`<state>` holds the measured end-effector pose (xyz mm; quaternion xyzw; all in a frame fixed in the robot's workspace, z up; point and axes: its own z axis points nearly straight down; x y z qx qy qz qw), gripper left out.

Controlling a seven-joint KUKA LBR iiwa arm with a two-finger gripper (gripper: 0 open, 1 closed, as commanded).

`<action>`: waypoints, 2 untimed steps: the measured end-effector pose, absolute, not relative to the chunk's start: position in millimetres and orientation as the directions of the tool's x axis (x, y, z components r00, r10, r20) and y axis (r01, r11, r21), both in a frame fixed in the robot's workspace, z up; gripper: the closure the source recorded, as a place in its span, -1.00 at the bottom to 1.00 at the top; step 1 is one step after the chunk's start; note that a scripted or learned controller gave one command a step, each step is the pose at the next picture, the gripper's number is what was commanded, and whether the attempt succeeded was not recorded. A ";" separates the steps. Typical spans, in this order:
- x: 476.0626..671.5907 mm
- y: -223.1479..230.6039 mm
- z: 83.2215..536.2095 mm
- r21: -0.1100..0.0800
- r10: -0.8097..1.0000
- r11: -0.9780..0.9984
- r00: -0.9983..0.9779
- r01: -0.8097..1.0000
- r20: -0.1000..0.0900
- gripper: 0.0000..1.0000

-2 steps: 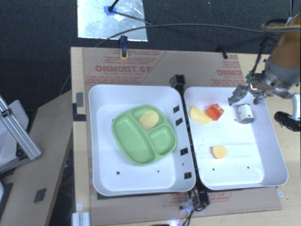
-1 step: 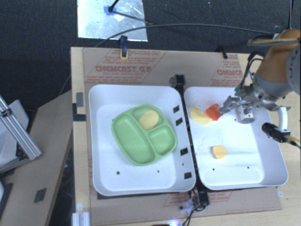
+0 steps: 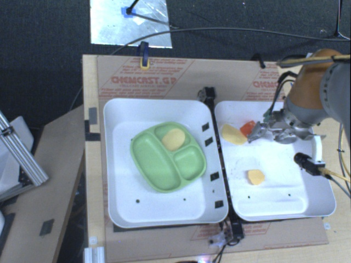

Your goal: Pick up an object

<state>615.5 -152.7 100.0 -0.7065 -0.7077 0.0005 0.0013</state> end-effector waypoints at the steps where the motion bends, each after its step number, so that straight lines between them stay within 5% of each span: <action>1: 617.0 -153.6 113.6 0.004 1.000 0.000 0.000 1.000 -0.001 1.00; 2: 623.6 -162.2 164.2 0.007 1.000 0.000 0.000 1.000 -0.002 1.00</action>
